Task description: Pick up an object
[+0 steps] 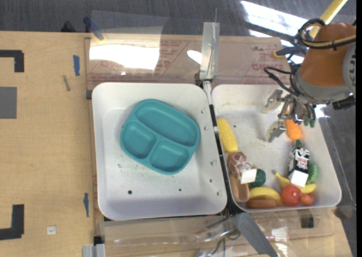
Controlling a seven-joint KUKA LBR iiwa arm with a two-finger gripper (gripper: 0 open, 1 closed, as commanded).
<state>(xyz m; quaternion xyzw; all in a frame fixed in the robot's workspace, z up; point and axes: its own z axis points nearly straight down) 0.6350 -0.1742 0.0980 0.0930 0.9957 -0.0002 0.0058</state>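
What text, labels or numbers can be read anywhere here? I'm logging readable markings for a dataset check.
None can be read.
Reddish print on the clear sheet behind the bins: too faint and blurred.
Black-and-white carton in the right bin: its pattern is too small to tell any lettering.
Wrapped snack beside the corn: any label is blurred.
Small square tag on the bench: unreadable.
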